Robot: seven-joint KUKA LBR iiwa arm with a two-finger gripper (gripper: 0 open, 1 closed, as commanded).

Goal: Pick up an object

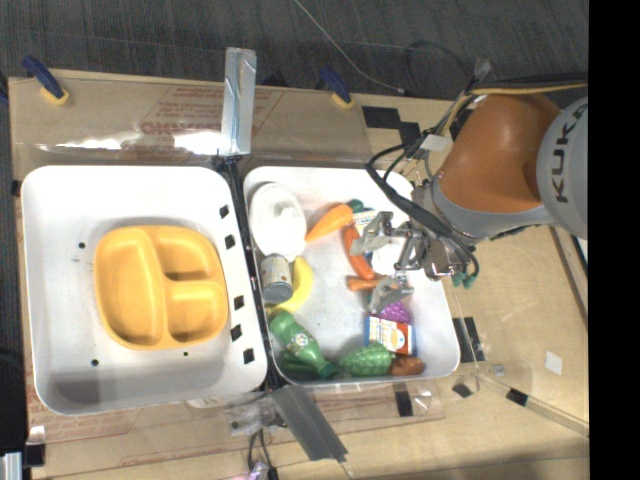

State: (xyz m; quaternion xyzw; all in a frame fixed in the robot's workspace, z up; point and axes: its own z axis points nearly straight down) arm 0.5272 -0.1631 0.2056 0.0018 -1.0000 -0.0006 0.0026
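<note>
We see the arm (520,168) reaching in from the right, its orange band over the right bin's (330,183) far right side. White letters "KU" read on the grey casing near the right edge; the rest of the word is cut off. The gripper (385,263) hangs low inside the right bin, by its right wall. We cannot tell how the gripper is set: metal parts and clutter blur together there.

Just left of the gripper, an orange carrot (329,221) lies aslant. A second orange piece (358,256) sits right at the gripper, touching or just under it; we cannot tell which. Below the gripper sits a small carton (390,336) with a purple top and blue and orange print, writing too small to read. Below that, a green knobbly item (366,361) rests against the bin's near wall. Further left of the gripper: a white cup (276,219), a tin can (275,276) on a yellow banana (300,283), and a green bottle (298,343) with a white label we cannot read.

Well to the left of the gripper, the left bin (50,228) holds a yellow tray (160,286) with compartments. Faint red print marks the cardboard (190,113) behind the bins, not legible. Blue clamps (45,80) grip its far edge.
</note>
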